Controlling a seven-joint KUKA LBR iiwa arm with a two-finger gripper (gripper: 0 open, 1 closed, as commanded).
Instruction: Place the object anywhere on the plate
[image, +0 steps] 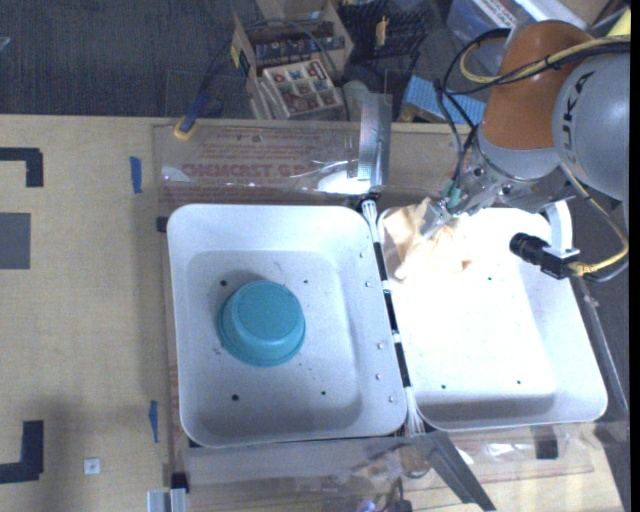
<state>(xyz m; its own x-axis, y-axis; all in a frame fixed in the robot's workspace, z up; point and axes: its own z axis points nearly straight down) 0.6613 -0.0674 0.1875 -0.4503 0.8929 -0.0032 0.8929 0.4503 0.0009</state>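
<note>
A pale crumpled object (408, 238) is seen in the upper left corner of the right bin (500, 390), touching the end effector (447, 212), which comes in from the upper right. Whether it is clamped cannot be told. The teal plate (262, 321) lies in the left bin (200, 250), well apart to the lower left.

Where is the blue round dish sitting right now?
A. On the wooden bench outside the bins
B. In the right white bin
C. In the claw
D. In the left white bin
D: the blue dish rests on the floor of the left bin, away from the claw over the right bin.
</note>
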